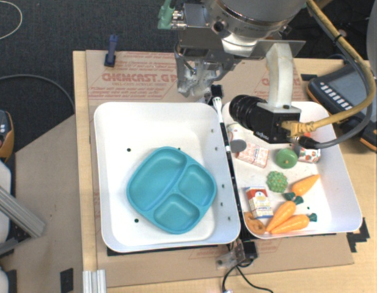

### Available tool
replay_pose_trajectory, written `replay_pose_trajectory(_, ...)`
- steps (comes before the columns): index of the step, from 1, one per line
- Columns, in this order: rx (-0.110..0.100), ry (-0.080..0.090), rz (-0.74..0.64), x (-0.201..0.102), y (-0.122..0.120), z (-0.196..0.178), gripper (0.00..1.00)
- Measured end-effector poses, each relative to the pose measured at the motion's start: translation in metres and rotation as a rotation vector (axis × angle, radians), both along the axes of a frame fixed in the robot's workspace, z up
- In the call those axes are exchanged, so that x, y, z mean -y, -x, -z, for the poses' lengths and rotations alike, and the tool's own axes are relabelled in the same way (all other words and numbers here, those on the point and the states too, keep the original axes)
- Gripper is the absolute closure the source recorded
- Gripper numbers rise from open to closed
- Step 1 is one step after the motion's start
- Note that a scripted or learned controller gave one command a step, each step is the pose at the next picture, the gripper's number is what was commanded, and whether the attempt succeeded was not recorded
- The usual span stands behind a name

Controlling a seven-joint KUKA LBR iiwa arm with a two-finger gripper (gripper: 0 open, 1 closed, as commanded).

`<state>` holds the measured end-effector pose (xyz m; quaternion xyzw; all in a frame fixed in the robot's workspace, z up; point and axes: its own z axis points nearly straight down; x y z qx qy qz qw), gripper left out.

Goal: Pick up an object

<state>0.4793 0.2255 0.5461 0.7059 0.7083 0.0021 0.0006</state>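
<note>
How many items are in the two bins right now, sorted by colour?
Blue: 1, the divided plate in the left bin.
Orange: 3, carrots in the right bin.
Green: 2, the round fruit and the broccoli.
Red-and-white: 3, small cartons.
Total: 9

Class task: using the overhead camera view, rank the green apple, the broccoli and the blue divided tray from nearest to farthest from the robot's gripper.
The gripper is above the bins' top edge.
1. Blue divided tray, left bin, below the gripper; close to the apple's distance, so this call is tentative.
2. Green apple, right bin.
3. Broccoli, right bin, below the apple.
</note>
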Motion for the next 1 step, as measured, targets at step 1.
replay_pose_trajectory(1, 0.003, -0.001, -0.002, -0.0008, -0.0003, -0.0103, 1.00)
